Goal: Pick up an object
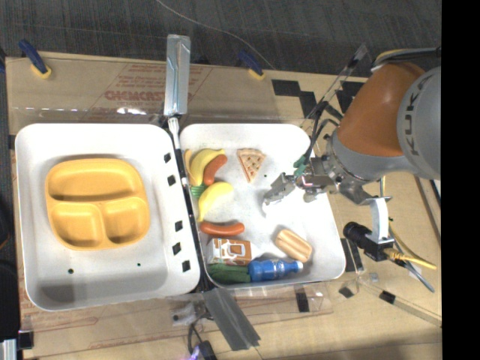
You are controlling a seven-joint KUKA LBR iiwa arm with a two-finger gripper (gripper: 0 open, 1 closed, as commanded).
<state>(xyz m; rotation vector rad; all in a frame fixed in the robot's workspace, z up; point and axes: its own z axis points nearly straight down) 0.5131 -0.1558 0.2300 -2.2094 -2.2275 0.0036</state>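
White plastic forms the right bin [289,147], a shallow tub with rounded corners, and the claw [274,191] hangs over a bare patch of its smooth floor, near the middle. It is dull grey metal and angular, carried on the grey arm [390,118] with its glossy orange band. Whether the claw is wide or narrow cannot be told from this angle, and nothing shows in its grip.

The things to pick up all lie in this bin, spread around the claw. Just beyond it, toward the bin's far wall, lies a flat triangular pizza slice [250,163] with a tan crust and speckled reddish top. On the near side of the claw lies a small bread roll [292,243], oblong and pale brown with a rounded top. Further off, toward the wall between the two bins, a curved yellow banana [201,163] touches a short orange-red sausage [214,168]. Below these lie a smooth yellow lemon-shaped piece [215,199] and a second, longer sausage [223,228]. Along the near wall sit a brown printed carton [229,251], a green piece [229,274] and a blue bottle [274,268] lying on its side.

Well apart from the claw, the left bin [90,137] holds a yellow tray [96,202] moulded into three rounded compartments. Both bins rest on the tan counter [420,291].
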